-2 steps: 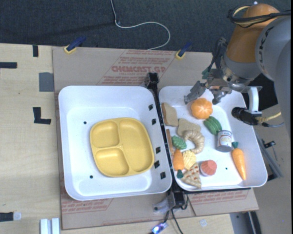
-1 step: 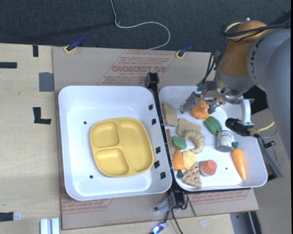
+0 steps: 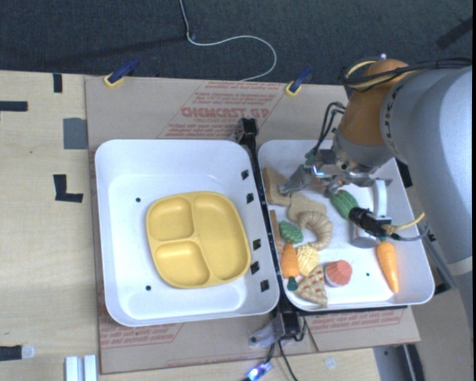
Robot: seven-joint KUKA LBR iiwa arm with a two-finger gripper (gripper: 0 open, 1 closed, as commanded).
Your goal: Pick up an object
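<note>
My gripper hangs low over the back part of the right bin, below the orange wrist band. Right under and around it lie toy foods: a tan wedge to its left, a beige croissant-like piece just in front, and a green cucumber to its right. Nearer the front are a green leafy piece, a small carrot, a corn piece, a pizza slice, a red round slice and a large carrot. Nothing is seen lifted.
The left bin holds a yellow divided plate. The bulky grey arm covers the right bin's right side. A black divider with clips runs between the bins. A white cable lies behind them.
</note>
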